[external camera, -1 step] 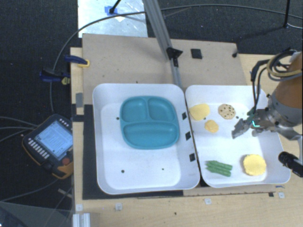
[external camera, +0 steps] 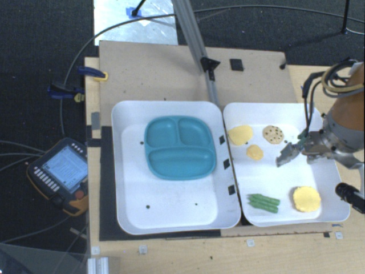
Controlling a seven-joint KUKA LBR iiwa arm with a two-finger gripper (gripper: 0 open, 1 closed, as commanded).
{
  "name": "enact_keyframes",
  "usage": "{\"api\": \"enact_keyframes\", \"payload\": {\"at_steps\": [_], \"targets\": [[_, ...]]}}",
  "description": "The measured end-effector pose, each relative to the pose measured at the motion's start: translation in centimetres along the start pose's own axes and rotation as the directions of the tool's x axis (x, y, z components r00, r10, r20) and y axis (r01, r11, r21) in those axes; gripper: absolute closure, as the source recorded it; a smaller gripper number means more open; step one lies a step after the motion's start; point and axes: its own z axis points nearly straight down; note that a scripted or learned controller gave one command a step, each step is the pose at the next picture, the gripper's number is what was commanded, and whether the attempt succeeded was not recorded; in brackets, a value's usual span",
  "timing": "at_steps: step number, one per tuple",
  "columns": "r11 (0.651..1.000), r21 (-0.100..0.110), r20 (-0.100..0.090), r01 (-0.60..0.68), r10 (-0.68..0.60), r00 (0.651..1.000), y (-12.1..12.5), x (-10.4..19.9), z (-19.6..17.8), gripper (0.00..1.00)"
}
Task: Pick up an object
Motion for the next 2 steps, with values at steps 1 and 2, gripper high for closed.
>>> {"api": "enact_keyframes", "payload": {"at_steps": [1, 2], "targets": [[1.0, 0.004, -0.001, -0.003, 0.003, 1.0, 0.3, 0.4, 4.3, 0.0], [1.0, 0.006, -0.001, -0.003, 0.003, 1.0, 0.1, 1.5, 9.8, 0.0]]}}
